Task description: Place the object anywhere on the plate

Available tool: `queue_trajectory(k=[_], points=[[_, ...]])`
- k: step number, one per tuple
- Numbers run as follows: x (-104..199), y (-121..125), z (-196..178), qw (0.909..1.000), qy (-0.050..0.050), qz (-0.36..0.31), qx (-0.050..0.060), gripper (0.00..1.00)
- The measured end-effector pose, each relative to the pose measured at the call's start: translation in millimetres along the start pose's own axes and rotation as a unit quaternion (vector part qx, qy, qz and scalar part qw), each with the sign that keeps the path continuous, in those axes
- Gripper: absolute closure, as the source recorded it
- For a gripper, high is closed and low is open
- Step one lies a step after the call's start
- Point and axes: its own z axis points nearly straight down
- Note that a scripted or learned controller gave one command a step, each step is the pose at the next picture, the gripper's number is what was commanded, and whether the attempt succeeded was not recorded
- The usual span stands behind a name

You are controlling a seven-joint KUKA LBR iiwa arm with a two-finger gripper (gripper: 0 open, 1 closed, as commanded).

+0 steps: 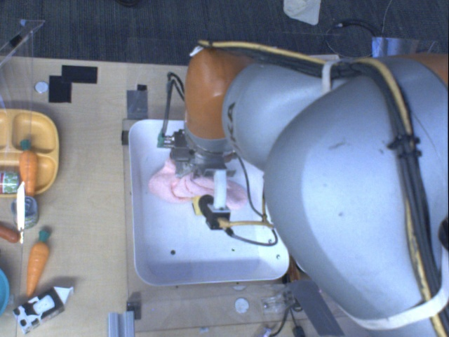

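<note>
A pink plate (167,184) lies in the white bin (161,258), toward its far side. My gripper (200,177) hangs right over the plate, and the wrist and its mount cover much of the plate's middle and right. A white finger-like part (220,190) points down at the near edge of the plate, with a black and yellow piece (210,213) just below it. The arm's large grey body (337,174) hides the right part of the bin. I cannot make out any object between the fingers.
To the left on the wooden bench sit a yellow divided tray (38,142) with a toy carrot (27,170), another carrot (36,257), a small cow-patterned carton (42,306) and a can (8,182). A cable (249,234) loops over the bin floor.
</note>
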Motion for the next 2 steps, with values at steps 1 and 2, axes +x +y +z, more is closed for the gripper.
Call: queue_trajectory(k=[1, 2], points=[[-16.7, -12.3, -53.5, 0.9998, -0.001, -0.02, 0.001, 1.0], [-45.3, -40.5, -106.1, 0.9982, -0.001, -0.059, 0.0, 1.0]])
